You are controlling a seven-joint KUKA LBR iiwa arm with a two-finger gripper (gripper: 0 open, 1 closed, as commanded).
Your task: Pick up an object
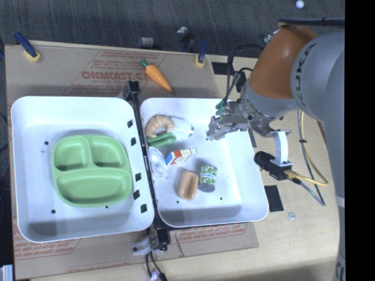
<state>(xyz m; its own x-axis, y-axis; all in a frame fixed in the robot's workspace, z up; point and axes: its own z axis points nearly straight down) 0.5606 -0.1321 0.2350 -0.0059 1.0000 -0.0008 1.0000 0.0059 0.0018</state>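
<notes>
Hand (212, 131) above right bin (249, 206) — croissant (158, 123), can (207, 177)

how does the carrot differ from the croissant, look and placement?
The carrot is bright orange with a green top; the croissant is pale tan and ridged. The carrot is a straight tapering cone; the croissant curls into an arc. The carrot lies outside the bins on the cardboard behind them; the croissant lies inside the right bin, near its back left corner. Both are toy foods lying flat, away from the claw.
</notes>
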